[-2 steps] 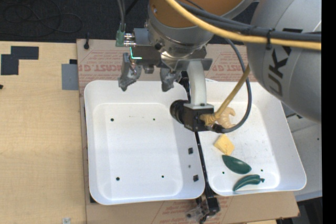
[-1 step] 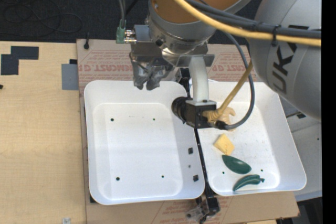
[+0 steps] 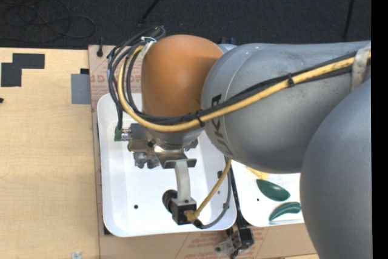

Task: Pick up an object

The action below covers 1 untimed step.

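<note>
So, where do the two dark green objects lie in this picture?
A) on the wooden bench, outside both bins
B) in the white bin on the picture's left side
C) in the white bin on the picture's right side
C: the upper green object and the lower green object both rest on the white floor of the right-side bin.
</note>
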Tool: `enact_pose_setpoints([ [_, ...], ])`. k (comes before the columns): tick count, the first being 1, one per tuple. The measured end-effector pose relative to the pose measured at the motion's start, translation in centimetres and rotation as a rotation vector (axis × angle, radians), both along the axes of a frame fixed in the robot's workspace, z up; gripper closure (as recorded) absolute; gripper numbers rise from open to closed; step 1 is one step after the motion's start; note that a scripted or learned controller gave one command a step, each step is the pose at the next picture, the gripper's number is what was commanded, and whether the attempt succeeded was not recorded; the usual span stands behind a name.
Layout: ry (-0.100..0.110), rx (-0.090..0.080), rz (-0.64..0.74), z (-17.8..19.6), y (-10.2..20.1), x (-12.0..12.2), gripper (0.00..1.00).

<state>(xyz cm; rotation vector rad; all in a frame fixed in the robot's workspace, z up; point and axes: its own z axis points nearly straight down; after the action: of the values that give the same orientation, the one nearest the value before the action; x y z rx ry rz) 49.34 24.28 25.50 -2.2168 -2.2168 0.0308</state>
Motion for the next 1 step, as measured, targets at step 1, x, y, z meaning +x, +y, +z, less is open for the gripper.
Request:
enact_pose_setpoints([
  [1,-0.014,0.007,-0.003,0.94,-0.03,0.32,0.0],
])
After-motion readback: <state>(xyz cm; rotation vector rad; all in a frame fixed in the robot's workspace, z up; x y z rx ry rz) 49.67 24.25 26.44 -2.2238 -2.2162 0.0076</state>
